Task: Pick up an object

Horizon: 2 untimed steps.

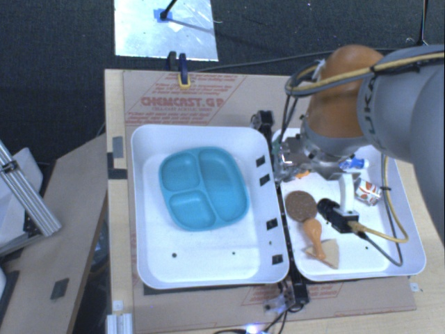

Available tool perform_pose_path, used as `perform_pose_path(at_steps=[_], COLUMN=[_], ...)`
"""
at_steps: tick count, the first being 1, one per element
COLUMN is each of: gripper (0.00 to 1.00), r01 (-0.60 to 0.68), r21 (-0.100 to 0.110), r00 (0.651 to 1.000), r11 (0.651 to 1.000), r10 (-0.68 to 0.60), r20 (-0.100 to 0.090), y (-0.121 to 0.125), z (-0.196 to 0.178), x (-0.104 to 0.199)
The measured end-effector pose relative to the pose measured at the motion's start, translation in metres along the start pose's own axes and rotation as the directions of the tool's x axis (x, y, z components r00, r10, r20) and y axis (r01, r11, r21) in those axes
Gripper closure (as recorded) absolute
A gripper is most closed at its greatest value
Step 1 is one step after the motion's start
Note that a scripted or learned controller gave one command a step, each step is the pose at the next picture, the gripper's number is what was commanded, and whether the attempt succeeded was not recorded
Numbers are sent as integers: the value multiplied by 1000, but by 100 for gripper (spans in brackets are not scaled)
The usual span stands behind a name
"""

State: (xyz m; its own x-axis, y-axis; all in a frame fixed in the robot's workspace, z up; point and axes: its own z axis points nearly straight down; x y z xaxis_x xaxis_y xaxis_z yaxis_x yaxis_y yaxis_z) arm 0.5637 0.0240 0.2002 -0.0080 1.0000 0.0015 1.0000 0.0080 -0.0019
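While the gripper [295, 160] hangs over the right bin [410, 256], grip indiscernible, the board [188, 92] reads "CHEMCAST GP".

Brown round disc [300, 205] lies flat in right bin [410, 256].

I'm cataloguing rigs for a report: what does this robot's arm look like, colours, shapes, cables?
The arm is a thick, rounded grey tube with a glossy orange dome-shaped band above the wrist. Dark lettering runs along the grey shell beside the band. Black and yellow cables loop over the top of the orange section, and another yellow-and-black cable trails down into the right bin. Below the band sits a grey metallic wrist collar.
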Motion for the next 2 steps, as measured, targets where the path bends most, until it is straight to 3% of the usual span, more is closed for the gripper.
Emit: perform_pose_path(at_steps=[2], gripper=[100], r01=[1], r21=[-4], r00=[1000], r11=[1000], r10=[-1], r20=[-1], y=[-49], z=[-23], x=[74])
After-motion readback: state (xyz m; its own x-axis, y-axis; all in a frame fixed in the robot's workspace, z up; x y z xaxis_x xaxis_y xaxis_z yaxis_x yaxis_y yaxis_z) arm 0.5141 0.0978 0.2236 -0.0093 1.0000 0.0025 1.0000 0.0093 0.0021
